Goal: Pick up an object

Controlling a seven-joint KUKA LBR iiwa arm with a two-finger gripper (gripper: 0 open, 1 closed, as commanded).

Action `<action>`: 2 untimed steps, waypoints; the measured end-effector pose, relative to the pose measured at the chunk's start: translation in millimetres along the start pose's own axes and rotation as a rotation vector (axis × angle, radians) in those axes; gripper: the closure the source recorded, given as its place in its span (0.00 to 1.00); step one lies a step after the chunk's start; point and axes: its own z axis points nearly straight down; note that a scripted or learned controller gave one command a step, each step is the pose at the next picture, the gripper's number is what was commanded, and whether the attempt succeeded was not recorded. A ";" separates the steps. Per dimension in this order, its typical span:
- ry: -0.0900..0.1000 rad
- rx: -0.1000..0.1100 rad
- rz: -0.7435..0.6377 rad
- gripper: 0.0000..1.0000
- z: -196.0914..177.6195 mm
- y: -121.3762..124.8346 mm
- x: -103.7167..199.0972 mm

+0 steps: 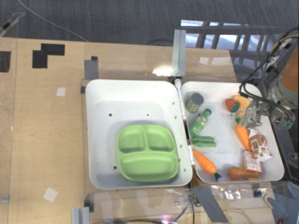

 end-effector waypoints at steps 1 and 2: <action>0.008 -0.001 -0.090 1.00 108.8 -27.9 30.1; -0.002 -0.004 -0.043 1.00 -2.4 59.6 -21.3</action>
